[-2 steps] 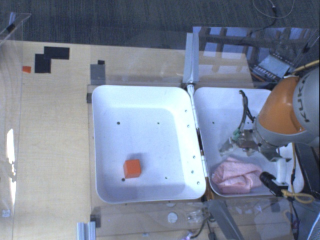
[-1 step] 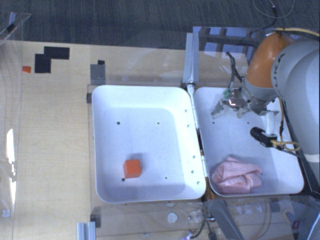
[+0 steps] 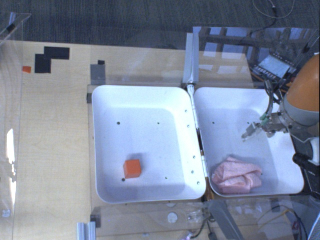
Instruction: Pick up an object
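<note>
The claw [image 3: 251, 130] hovers bare, approach step; whether it is apart or together, I cannot tell. Next: descend onto pink cloth [image 3: 236, 175] just below.

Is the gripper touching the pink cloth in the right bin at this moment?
Apart. In the camera view the gripper is above the pink cloth, with bare white floor of the right bin plainly visible between them.

Robotics lab, wooden bench [image 3: 55, 134], two white bins [image 3: 100, 149], loose cables [image 3: 272, 6]
</note>
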